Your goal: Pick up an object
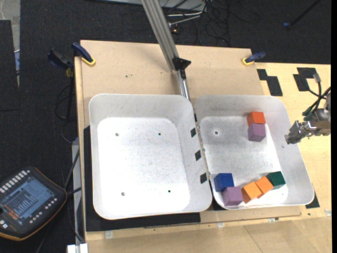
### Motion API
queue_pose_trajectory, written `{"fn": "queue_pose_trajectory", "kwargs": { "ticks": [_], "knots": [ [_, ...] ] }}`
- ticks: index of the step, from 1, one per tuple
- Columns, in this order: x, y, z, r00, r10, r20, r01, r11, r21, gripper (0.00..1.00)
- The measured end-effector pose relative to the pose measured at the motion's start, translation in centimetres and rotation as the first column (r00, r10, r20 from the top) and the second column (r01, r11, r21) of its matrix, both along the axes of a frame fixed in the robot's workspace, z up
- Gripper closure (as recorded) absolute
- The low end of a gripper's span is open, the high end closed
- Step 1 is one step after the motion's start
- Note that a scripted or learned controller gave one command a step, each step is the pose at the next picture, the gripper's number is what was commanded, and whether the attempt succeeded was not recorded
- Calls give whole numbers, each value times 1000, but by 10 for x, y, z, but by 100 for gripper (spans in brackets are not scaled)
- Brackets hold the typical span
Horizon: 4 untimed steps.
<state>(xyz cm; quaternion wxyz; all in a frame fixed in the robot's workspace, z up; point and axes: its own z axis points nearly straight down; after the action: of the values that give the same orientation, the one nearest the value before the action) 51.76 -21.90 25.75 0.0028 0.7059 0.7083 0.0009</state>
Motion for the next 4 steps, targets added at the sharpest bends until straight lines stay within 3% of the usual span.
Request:
{"fn": "queue_pose_trajectory", "kwargs": {
  "ticks": [4],
  "knots": [
    [47, 232, -15, 1000, 7, -4, -7, 1000, 5, 100]
  ]
}}
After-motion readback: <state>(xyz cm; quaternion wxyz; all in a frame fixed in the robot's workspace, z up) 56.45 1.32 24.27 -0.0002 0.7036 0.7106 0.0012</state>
